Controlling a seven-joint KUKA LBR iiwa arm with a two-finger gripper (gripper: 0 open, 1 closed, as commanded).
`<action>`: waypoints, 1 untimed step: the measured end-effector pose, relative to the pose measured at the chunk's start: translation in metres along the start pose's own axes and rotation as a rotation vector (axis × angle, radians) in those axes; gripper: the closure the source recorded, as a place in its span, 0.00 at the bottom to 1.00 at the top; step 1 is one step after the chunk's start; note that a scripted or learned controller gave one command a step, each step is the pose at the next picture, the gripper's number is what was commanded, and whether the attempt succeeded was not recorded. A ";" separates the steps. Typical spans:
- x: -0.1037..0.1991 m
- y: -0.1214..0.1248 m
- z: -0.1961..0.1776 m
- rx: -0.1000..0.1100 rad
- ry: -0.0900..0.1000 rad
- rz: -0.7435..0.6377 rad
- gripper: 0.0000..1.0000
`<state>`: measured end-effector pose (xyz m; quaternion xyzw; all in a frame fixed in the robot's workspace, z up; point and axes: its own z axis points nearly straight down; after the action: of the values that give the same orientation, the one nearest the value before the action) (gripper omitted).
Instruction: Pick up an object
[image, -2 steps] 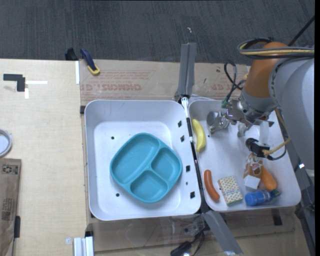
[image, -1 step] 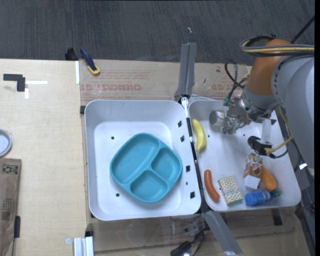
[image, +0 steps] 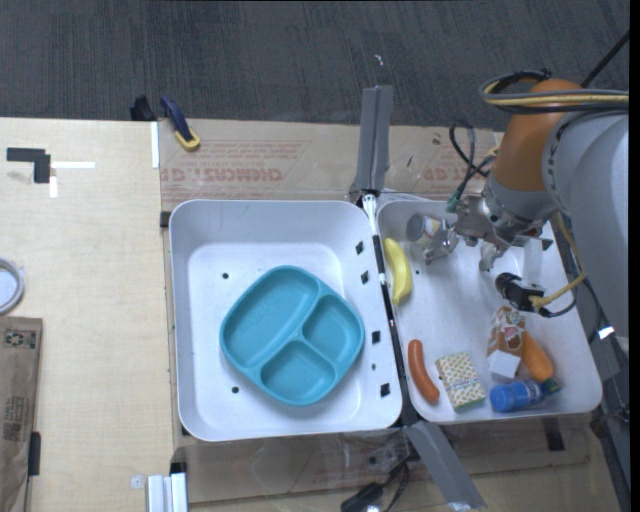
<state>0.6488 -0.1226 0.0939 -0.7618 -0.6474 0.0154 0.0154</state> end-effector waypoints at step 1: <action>0.027 -0.004 0.008 -0.005 -0.001 0.027 0.00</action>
<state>0.6491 -0.0954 0.0864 -0.7705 -0.6371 0.0145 0.0130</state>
